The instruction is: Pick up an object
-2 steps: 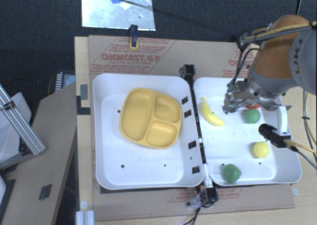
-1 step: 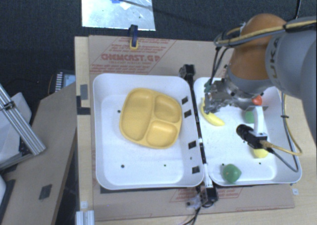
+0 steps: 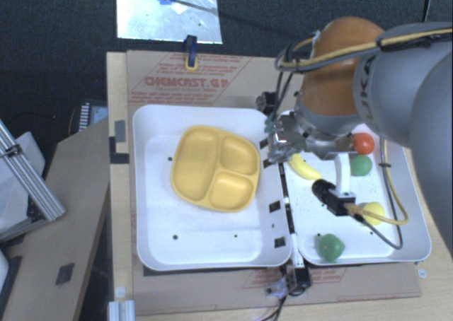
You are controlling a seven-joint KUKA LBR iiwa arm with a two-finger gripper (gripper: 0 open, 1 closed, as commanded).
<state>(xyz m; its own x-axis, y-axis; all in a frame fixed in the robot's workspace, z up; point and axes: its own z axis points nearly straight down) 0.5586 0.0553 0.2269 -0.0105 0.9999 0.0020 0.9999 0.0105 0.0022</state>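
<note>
In the right bin [image 3: 414, 240] lie a yellow banana [image 3: 305, 168], a red-orange ball [image 3: 364, 144] and a green fruit [image 3: 360, 165] just below it. A second green piece [image 3: 330, 246] rests near the front rim, and a small yellow piece [image 3: 373, 210] lies right of centre. My gripper [image 3: 280, 144] hangs low over the bin's left edge by the divider, just up and left of the banana. The wrist and cables hide its tips. I see nothing held in it.
A yellow divided plate [image 3: 214, 167] sits in the left bin [image 3: 152, 242]. The bulky grey arm with its orange band [image 3: 340, 58] covers the back of the right bin. A black connector [image 3: 333, 198] and yellow cable trail over the right bin's middle.
</note>
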